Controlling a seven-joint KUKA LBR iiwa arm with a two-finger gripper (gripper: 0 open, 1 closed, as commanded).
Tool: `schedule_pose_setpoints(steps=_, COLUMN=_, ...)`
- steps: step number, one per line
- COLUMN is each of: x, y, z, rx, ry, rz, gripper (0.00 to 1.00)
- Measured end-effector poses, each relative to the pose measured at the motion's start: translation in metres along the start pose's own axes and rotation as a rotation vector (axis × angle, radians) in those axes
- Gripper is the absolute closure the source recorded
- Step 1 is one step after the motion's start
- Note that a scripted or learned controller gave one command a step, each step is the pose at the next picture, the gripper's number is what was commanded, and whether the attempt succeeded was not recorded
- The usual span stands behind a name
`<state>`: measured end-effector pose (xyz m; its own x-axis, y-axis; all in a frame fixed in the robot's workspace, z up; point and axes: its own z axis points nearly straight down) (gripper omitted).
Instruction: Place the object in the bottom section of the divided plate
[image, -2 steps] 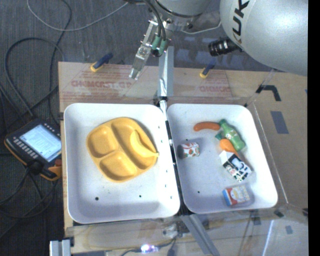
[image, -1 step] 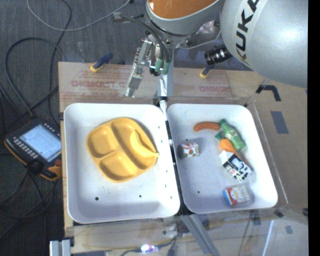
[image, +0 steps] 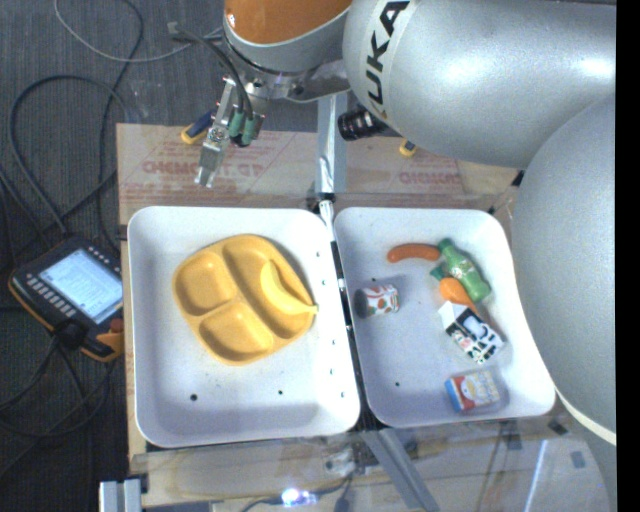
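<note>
above the left bin (image: 150, 330), fingers (image: 222, 135) (state unclear), glossy yellow divided plate (image: 215, 290), curved banana (image: 283, 292)

Divided plate (image: 240, 297) in left bin (image: 160, 400), banana (image: 285, 290) on it

This is a robotics lab or test cell, not a home or kitchen. A large grey industrial arm with an orange band (image: 470, 70) — the letters "UKA" legible on its casing — reaches over a bench of bare wood and printed brown cardboard (image: 160, 170). Two shallow white plastic bins (image: 150, 400) sit side by side on it, one holding a yellow divided plastic plate (image: 240, 300), the other small toy-like food items and packets (image: 455, 300). On the dark carpeted floor (image: 60, 80) loose black cables (image: 60, 120) trail to a handheld orange-and-black control pendant with a lit screen (image: 75, 295). Metal framing — apparently the bench's stand — shows below the bins.
</note>
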<state>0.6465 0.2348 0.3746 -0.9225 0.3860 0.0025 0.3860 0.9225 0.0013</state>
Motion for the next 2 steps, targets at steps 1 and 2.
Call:
schedule_pose_setpoints(steps=1, x=0.029, y=-0.013, z=0.0, rx=0.002, ry=0.0, rz=0.201, gripper=1.0)
schedule_pose_setpoints(steps=2, x=-0.006, y=0.003, z=0.025, rx=0.002, ry=0.0, rz=0.349, gripper=1.0)
